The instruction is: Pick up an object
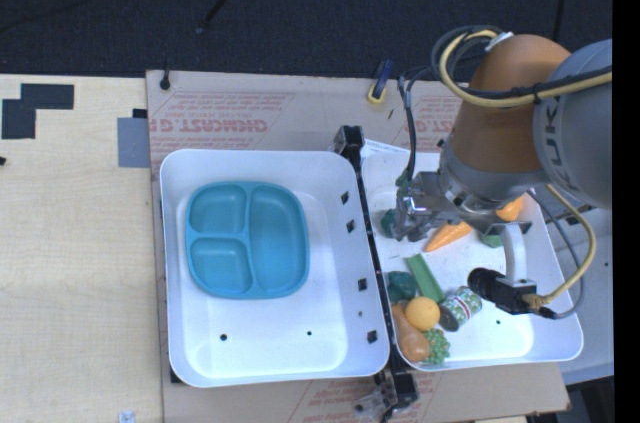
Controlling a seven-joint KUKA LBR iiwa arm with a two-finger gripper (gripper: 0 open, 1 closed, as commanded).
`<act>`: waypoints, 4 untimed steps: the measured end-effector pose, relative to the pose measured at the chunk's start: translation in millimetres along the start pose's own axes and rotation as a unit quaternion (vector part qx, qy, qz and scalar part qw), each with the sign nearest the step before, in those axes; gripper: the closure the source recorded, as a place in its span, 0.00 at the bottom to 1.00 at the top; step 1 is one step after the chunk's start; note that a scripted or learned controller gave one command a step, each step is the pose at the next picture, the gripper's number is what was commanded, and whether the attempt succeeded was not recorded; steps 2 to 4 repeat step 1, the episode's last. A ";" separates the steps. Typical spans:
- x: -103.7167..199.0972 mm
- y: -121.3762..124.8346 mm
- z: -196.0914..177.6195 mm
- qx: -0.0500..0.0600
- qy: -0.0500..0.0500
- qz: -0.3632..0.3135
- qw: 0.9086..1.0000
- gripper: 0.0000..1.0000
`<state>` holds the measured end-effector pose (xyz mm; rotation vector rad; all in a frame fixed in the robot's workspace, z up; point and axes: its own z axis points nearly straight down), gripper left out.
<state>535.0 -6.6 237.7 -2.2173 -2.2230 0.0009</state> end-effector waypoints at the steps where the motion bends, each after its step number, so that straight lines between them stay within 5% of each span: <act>1: -8.4 6.3 18.3 0.002 -0.001 0.002 1.000 1.00; 4: -8.4 6.3 18.3 0.002 -0.001 0.002 1.000 1.00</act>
